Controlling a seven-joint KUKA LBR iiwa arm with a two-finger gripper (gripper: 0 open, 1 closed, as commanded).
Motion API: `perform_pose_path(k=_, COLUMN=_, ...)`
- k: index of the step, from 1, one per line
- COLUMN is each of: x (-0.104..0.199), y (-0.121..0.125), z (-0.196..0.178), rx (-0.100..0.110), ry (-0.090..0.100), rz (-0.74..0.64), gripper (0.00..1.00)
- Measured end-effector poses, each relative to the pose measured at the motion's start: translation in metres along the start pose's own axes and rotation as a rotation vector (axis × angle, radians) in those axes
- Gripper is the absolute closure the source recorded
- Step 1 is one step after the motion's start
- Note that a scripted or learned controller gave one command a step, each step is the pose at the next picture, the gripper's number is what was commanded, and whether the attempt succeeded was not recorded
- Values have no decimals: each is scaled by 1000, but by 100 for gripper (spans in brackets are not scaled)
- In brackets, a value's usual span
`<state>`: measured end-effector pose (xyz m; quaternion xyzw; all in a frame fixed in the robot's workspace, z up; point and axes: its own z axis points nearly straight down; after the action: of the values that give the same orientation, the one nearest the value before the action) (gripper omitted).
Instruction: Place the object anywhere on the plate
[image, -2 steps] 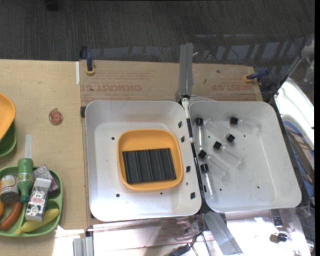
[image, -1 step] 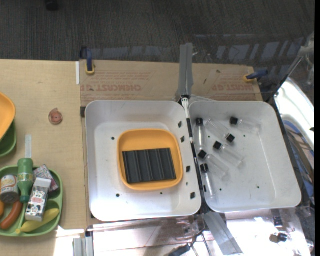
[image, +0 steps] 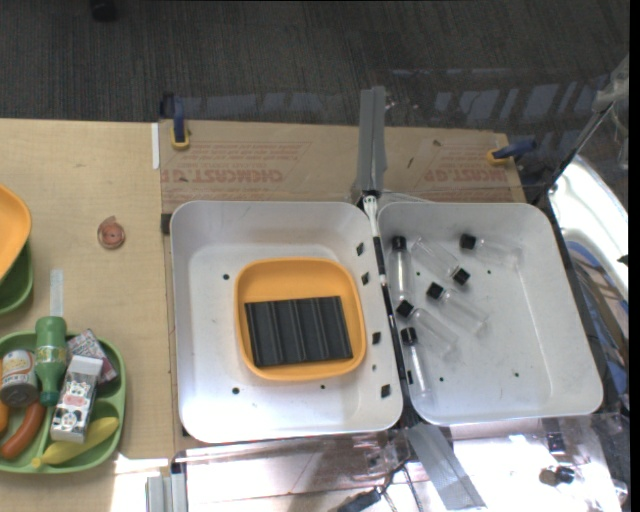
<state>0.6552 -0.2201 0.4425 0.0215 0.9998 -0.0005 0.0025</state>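
In the left bin (image: 200, 400), dark ridged block (image: 298, 331) already sits on the yellow plate (image: 250, 290) — looks done; can't tell gripper state.

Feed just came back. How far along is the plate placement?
A dark grey ribbed rectangular block already lies on the yellow square plate in the left white bin, so placement looks done. Nothing is in hand. Clear plastic vials with black caps lie in the right white bin.

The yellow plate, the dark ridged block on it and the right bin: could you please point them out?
yellow plate (image: 298, 276): camera view, far rim.
dark ridged block (image: 302, 331): camera view, its middle.
right bin (image: 530, 330): camera view, bare floor.
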Motion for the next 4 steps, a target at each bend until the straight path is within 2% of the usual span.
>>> perform_pose_path(k=1, x=-1, y=0, z=-1, rx=0, ry=-1, rz=-163, gripper=0)
perform_pose_path(k=3, x=-5, y=-1, z=0, rx=-2, ry=-3, rz=-771, gripper=0)
perform_pose_path(k=4, x=-5, y=-1, z=1, rx=-3, ry=-3, rz=-1138, gripper=0)
